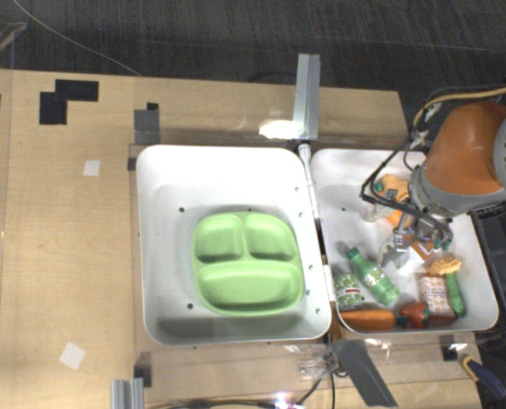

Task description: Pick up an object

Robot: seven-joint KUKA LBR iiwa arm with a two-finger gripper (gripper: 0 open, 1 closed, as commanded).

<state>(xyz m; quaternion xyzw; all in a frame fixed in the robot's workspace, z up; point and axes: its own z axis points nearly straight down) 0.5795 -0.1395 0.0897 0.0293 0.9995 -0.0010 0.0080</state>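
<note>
The claw [404,247] is poised over the right bin [338,173]; its state cannot be told. Clutter is crowded against the near rim, including a green bottle [373,276].

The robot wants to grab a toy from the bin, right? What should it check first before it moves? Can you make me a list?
1. Gripper is over the right bin: ok.
2. Toys within reach, like the green bottle just beside it: ok.
3. Something already held between the fingers: cannot tell.
4. Room around the bottle: not ok, the small can touches it.
5. Left bin has the green divided tray, well away from the arm: ok.
</note>
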